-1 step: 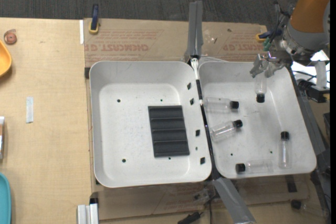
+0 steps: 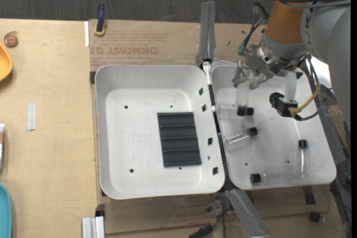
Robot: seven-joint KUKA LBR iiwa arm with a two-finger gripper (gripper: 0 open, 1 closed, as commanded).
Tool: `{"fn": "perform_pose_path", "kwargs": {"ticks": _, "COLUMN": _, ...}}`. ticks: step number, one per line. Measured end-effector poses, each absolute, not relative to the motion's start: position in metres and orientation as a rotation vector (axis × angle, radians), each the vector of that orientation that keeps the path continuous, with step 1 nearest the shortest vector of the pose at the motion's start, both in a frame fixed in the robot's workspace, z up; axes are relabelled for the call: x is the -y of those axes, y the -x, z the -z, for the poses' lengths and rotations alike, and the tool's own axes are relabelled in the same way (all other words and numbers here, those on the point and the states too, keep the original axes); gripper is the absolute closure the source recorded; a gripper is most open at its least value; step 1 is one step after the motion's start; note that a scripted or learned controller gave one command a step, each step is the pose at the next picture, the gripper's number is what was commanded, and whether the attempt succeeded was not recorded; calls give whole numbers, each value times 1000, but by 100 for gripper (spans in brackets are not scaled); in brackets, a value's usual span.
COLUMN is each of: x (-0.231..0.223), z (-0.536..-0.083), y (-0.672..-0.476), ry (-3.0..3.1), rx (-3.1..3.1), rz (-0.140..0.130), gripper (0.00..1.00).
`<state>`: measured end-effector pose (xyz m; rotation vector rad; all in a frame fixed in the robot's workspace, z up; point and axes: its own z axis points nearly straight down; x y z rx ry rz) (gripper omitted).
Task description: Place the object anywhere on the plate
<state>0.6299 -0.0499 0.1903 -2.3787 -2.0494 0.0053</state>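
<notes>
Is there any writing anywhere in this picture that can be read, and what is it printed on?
"CHEMCAST" (likely, with "GE" beside it): red print, seen upside down and mirrored, on the brown cardboard sheet behind the left white bin. Only partly legible.
Smaller red lines above and below that word: too blurred to read.
No readable text on the black ribbed plate, the right bin, the clear tubes or the arm.

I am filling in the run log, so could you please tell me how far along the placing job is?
Nothing looks done yet: the black ribbed plate in the left bin has nothing on it. In hand: the gripper hovers above the right bin, over the clear tubes with black caps. Left: grasping one tube, carrying it across and setting it on the plate.
</notes>
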Motion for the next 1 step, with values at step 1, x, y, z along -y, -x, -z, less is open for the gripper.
{"fn": "perform_pose_path", "kwargs": {"ticks": 1, "x": -21, "z": -190, "y": -641, "ry": 2428, "rx": 1995, "rz": -6, "gripper": 100}}
